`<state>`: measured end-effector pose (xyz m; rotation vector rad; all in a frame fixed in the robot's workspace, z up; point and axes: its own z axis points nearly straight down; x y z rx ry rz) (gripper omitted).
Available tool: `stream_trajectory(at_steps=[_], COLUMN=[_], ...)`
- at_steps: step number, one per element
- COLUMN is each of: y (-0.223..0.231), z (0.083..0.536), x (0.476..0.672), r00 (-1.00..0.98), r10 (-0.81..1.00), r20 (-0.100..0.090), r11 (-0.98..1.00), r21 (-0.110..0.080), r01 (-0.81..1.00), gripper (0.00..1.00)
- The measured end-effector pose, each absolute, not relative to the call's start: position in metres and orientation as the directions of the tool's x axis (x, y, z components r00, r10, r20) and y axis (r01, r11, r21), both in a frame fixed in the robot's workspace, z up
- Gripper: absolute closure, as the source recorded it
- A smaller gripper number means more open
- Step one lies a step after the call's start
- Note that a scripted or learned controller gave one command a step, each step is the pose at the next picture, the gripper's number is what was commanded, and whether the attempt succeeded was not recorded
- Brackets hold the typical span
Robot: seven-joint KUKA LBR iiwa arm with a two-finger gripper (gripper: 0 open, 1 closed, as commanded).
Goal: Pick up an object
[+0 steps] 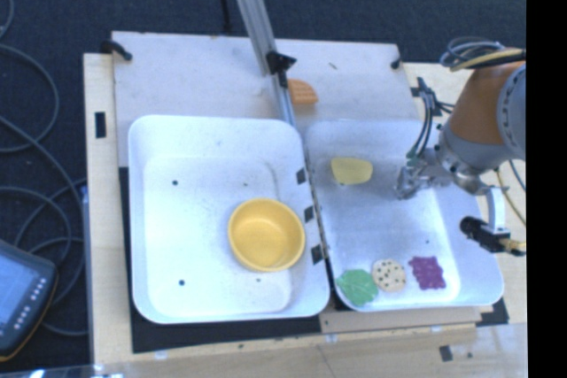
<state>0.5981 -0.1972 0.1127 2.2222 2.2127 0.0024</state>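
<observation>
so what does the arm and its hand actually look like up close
The arm is grey with a broad orange band above the wrist. Thin dark cables run along its left side, and pale looped cables sit above the band. The hand is small, metallic grey, with dark fittings.

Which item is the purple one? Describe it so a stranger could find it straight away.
Start at the right bin, the one the arm reaches into. Along its near edge lies a row of three small flat pieces: a green piece, a cookie, then the purple piece. It is the rightmost of the row and the only purple thing there.
</observation>
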Motion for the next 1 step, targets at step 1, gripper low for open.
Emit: stream_trajectory(at_steps=[1], y=[-0.1980], z=[0.1601], x=[0.6072], r00=[-0.003], r10=[1.000], r20=[-0.002], r11=[0.003], r21=[0.006], r01=[1.000], gripper=[1.00])
